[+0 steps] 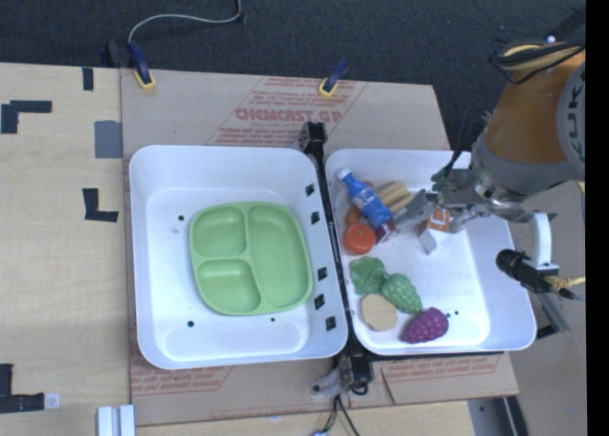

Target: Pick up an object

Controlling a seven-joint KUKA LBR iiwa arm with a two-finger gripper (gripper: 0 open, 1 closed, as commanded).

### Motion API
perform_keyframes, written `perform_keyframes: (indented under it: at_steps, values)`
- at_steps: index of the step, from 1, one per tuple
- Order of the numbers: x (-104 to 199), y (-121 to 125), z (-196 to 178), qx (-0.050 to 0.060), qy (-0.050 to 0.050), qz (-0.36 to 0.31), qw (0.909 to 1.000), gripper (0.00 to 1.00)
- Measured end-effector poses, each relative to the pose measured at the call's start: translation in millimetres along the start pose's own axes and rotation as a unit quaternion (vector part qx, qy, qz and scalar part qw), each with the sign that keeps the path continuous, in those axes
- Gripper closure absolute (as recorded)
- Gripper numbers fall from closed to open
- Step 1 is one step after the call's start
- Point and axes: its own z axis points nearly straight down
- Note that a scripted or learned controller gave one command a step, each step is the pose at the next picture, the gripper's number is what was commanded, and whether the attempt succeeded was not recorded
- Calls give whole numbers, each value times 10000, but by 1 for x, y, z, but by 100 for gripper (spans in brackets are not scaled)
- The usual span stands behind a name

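1. Over the right bin (476, 325), the gripper (425, 227) hangs low; finger state cannot be determined.
2. Nearest objects: blue bottle (364, 198), red tomato (359, 238), orange-white carton (440, 220).
3. Left bin (152, 263) holds a green divided plate (251, 257).

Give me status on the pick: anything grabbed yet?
Done: the arm is down over the right bin, end effector low among the toys near the blue bottle and the tomato. In hand: nothing visibly lifted; the grip itself is hard to read. Left: secure and raise an item. Purple grapes and green tray lie untouched.
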Motion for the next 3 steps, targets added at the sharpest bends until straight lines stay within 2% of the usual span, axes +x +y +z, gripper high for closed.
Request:
perform_keyframes:
  at_steps: [1,2,3]
  values:
    - [16,30,113,-8,-1,3,10000,0]
    - [22,18,129,-33,-15,9,10000,0]
    - [22,14,129,-46,-14,4,10000,0]
